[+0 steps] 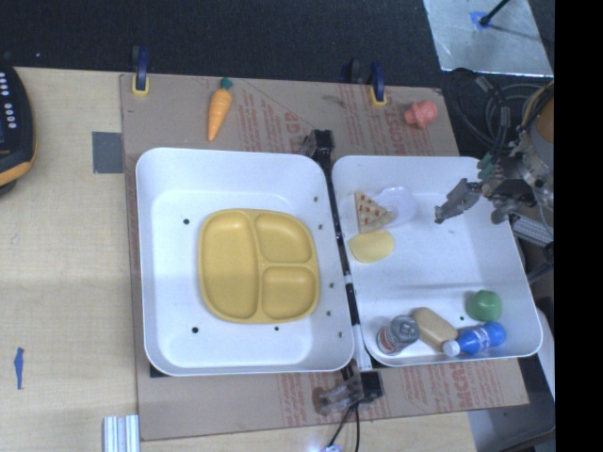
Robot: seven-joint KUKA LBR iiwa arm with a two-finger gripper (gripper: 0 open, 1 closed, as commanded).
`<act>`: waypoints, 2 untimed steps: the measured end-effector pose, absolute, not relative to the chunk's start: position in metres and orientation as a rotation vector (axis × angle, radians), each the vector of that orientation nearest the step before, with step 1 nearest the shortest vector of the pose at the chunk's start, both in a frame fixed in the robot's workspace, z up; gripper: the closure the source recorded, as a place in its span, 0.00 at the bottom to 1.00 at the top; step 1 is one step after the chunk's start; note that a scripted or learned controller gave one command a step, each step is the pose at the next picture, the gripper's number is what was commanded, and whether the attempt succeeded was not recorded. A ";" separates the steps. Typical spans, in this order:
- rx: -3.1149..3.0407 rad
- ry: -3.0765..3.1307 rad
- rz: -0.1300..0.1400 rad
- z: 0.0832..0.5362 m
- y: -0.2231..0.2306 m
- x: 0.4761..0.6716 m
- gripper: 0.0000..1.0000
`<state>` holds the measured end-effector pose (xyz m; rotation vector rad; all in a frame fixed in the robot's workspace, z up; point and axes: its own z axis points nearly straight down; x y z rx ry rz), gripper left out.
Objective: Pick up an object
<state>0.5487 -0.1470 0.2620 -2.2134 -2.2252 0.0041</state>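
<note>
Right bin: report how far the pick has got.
Nothing looks picked yet. The end effector hovers over the right bin near its upper right side, with nothing visible between its fingers. The pizza slice, yellow piece, can, bottle and green ball lie in the bin. Descent, grasp and lift remain.

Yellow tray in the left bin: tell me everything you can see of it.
The yellow tray is a rounded-corner, matte, plastic-looking plate with three compartments: one long section on its left side and two smaller ones stacked on its right. It lies flat, right side up, slightly rotated, near the middle of the left bin, resting on the bin floor. All three compartments look bare.
</note>
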 end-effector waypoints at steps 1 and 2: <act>-2.205 -2.240 -0.003 0.190 -0.058 0.652 0.00; -2.214 -2.221 0.013 0.122 -0.094 0.648 0.00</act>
